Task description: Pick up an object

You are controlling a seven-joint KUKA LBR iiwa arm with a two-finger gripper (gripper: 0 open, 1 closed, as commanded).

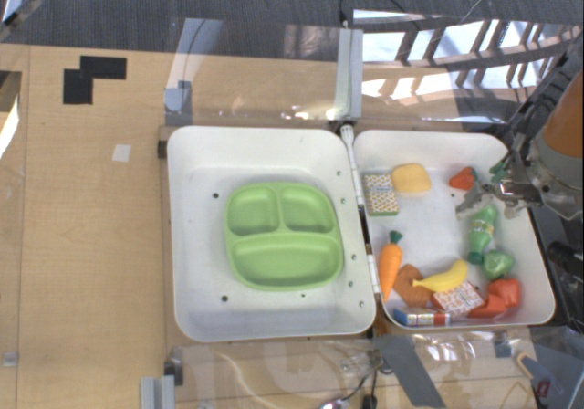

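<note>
Approach step; claw [490,200] poised wide near right bin's [429,153] right edge, above green bottle [482,235]; next: descend, close.

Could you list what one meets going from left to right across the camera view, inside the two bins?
Green divided plate in the left bin → small patterned packet → carrot → yellow bun-shaped item → banana → red piece → the hand at the right bin's far right.
</note>
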